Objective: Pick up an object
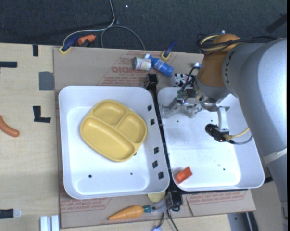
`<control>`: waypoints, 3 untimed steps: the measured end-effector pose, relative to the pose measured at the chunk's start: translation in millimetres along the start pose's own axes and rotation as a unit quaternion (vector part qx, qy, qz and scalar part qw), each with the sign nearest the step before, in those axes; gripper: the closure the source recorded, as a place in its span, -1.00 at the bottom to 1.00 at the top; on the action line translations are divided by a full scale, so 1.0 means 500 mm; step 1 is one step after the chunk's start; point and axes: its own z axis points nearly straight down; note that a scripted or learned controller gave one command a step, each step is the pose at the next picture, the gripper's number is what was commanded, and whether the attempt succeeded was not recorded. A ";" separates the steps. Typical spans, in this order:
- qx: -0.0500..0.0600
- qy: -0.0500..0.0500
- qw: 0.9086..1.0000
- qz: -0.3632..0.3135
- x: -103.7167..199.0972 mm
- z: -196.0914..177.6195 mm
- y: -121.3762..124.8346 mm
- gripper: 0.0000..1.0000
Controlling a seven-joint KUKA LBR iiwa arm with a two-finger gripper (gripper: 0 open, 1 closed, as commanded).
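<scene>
My gripper (182, 110) hangs over the far left part of the right bin (231, 177), close to the divider between the bins. Its fingers stand apart, open, with bare white bin floor between them. A small orange-red piece (183, 174) lies near the front left corner of the same bin, well in front of the gripper. In the left bin (72, 177) a yellow divided plate (114, 129) lies flat in the middle.
Behind the bins a white and blue bottle (153, 64) lies on the cardboard. A toy carrot (128, 212) rests in front of the bins, and a sausage (6, 125) lies on the bench far left. A black cable connector (217, 132) hangs over the right bin.
</scene>
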 end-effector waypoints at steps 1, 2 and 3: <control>0.001 0.001 1.000 -0.001 0.009 0.002 0.050 -1.00; 0.002 0.002 1.000 0.000 0.006 -0.033 0.048 -1.00; 0.003 0.001 1.000 0.000 0.005 0.000 0.016 -1.00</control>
